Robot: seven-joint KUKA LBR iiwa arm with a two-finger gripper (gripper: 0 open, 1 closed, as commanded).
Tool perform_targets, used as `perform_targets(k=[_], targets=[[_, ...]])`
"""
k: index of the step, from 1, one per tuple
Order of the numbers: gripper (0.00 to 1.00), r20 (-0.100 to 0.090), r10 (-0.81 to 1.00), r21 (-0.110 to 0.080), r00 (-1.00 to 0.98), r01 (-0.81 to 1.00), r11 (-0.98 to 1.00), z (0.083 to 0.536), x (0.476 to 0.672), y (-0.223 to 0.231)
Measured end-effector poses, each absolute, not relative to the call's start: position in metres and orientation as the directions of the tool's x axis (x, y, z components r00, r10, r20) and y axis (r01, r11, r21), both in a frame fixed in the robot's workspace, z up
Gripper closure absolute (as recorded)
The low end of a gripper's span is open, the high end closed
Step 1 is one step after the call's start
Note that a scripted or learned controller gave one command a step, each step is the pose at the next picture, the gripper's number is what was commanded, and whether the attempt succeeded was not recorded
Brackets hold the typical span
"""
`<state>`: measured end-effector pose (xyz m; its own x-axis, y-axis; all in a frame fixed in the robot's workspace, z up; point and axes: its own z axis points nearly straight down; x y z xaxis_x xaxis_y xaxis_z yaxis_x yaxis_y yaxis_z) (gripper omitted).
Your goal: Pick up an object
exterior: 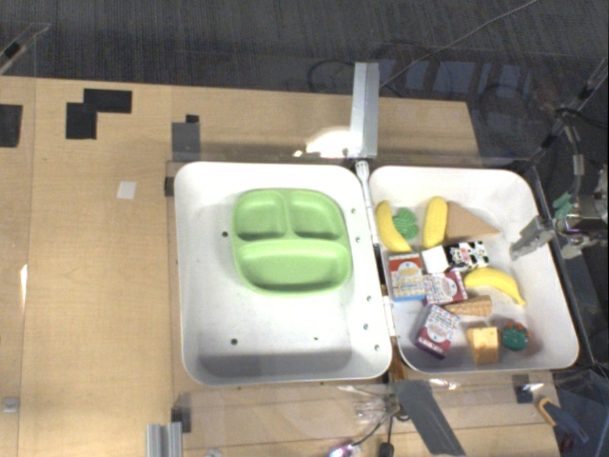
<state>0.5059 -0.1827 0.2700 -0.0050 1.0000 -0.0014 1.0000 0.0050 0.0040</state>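
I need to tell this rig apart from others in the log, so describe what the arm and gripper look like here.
At the camera view's right edge, over the right bin, the gripper shows as a pale grey metal piece tapering to a blunt tip. Behind it sits a darker grey and black mount with a small teal-green part. Thin dark cables run above it. It is too small and blurred to make out any markings.

Glossy green plastic tray [290,239], matt wooden bench [95,284]
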Motion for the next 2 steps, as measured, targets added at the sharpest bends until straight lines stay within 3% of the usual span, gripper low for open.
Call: perform_targets(k=[1, 2], targets=[[0.0, 0.0, 0.999, 0.001, 0.049, 0.999, -0.049, 0.161, 0.505, -0.154], [0.0, -0.003, 0.983, 0.029, 0.184, 0.983, -0.184, 0.107, 0.548, -0.156]])
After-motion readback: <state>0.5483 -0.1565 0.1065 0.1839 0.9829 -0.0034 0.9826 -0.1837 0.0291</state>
